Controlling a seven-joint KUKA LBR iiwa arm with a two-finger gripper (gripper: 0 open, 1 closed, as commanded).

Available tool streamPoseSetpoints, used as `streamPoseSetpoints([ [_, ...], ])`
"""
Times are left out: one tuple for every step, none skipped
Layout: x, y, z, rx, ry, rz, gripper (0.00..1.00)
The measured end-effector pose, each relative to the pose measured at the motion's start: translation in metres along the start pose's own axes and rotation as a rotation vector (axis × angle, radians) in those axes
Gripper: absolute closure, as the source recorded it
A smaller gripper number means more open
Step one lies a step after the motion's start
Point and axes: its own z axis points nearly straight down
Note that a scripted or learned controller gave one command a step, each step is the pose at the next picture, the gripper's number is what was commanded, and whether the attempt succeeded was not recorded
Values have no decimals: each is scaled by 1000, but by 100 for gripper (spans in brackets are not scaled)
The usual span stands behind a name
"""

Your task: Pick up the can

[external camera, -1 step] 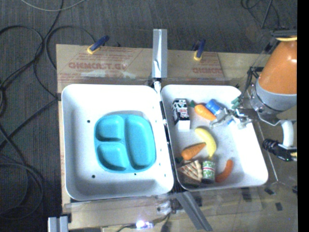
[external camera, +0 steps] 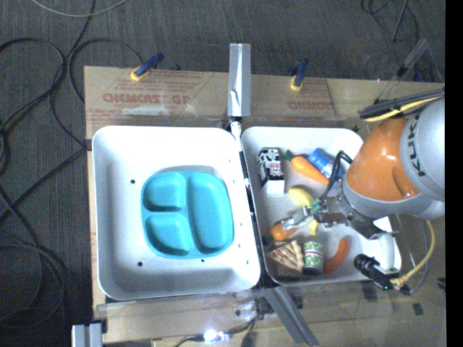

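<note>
Bench holding two shallow white bins side by side.

Left bin [external camera: 116, 194]: contains one turquoise divided tray [external camera: 188, 213] with three compartments, lying flat near the bin's middle.

Right bin [external camera: 304, 134]: contains a crowded group of small items.
- Can [external camera: 312, 256]: green-labelled, standing upright near the bin's near wall, between the sandwich wedge on its left and the sausage on its right. It stands free, with nothing gripping it.
- Sandwich wedge [external camera: 285, 256]: brown, triangular, just left of the can at the near wall.
- Sausage [external camera: 337, 255]: reddish, lying at a slant just right of the can.
- Milk carton [external camera: 272, 167]: black-and-white cow pattern, at the far left of the bin.
- Carrot [external camera: 307, 169]: orange, right of the carton.
- Blue item [external camera: 322, 161]: at the far side, just beside the carrot; too small to identify further.
- Yellow item [external camera: 300, 196]: rounded, near the bin's middle.
- Small orange item [external camera: 282, 230]: left of centre, beside the gripper tips.

Arm: grey with orange band [external camera: 380, 168], reaching in from the right over the right bin. Gripper [external camera: 307, 217] sits low over the middle of the bin, farther back than the can and apart from it. Whether its jaws are open or closed cannot be told.
</note>
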Motion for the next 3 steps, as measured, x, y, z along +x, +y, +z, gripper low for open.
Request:
streamPoseSetpoints([
  [-10, 25, -16, 27, 5, 186, 0],
  [5, 62, 20, 18, 0, 105, 0],
  [-45, 26, -108, 25, 0, 209, 0],
])
